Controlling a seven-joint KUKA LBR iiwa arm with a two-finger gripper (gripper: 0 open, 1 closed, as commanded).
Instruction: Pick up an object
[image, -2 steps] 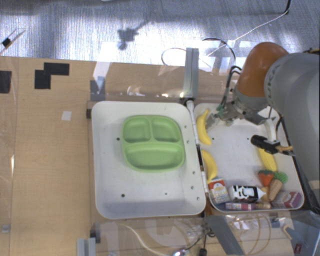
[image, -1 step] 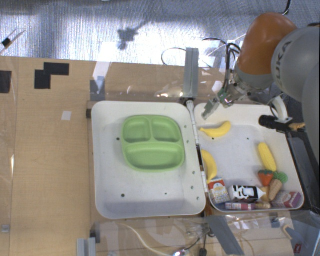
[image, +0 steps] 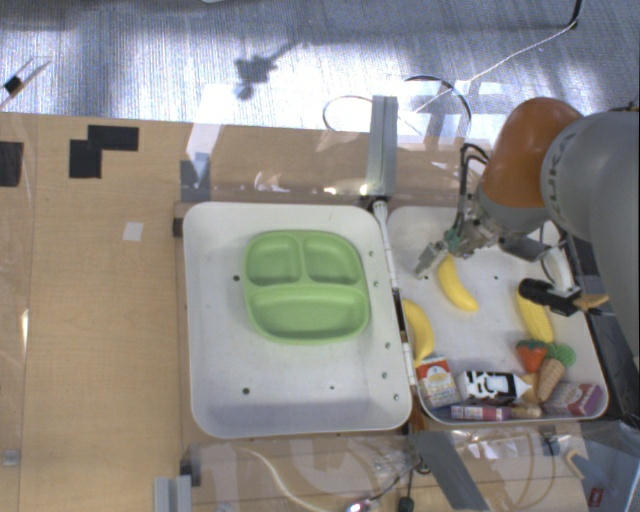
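Note:
My gripper (image: 447, 256) hangs low in the right bin (image: 405, 228), near its back left part, open. Its fingertips stand just above the upper end of a yellow banana (image: 458, 287) that lies on the bin floor; nothing is held between them. A second banana (image: 420, 330) rests against the bin's left wall. A third banana (image: 535, 316) lies to the right, partly under the arm.
The left bin (image: 215, 400) holds a green divided plate (image: 305, 285). Along the right bin's front lie a small red-and-white carton (image: 437, 383), a black-and-white carton (image: 495, 385), an orange-and-green toy vegetable (image: 535, 355), a tan cone (image: 550, 378) and a pink pack (image: 590, 400).

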